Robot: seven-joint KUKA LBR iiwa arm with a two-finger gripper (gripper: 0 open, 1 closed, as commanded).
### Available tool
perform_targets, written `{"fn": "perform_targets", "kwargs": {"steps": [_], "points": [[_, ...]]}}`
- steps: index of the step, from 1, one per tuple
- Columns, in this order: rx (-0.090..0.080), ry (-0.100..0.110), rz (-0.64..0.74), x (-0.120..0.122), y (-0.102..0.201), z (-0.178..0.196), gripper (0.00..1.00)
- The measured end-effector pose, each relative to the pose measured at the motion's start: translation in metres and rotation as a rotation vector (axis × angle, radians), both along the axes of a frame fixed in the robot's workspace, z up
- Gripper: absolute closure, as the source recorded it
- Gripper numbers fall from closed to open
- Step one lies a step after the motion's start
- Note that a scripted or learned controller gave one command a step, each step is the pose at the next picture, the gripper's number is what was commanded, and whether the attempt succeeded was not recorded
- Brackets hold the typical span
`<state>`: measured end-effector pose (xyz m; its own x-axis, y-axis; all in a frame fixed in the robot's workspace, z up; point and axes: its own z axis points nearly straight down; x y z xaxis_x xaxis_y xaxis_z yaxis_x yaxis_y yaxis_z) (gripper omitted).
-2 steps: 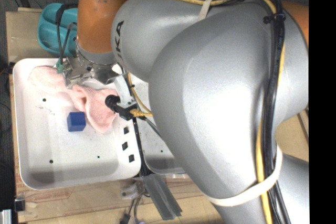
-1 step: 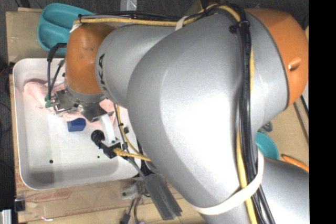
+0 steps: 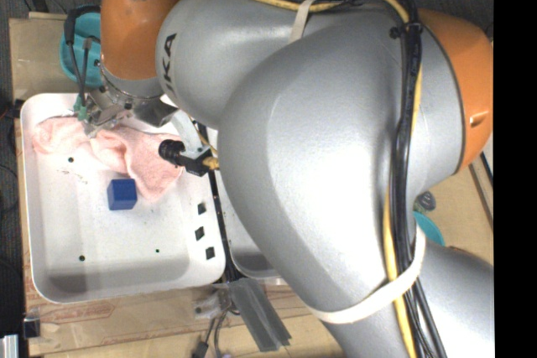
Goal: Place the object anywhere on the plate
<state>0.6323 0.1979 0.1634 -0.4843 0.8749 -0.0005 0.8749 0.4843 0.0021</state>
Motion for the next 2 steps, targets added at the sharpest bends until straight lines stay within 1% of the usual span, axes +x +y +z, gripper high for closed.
{"fn": "perform_targets", "kwargs": {"steps": [1,2], "points": [[-0.001,0.001,-0.039,0.024,-0.019,-0.006,1.00],[-0.001,0.004,0.129,0.011,0.008,-0.042,1.00]]}}
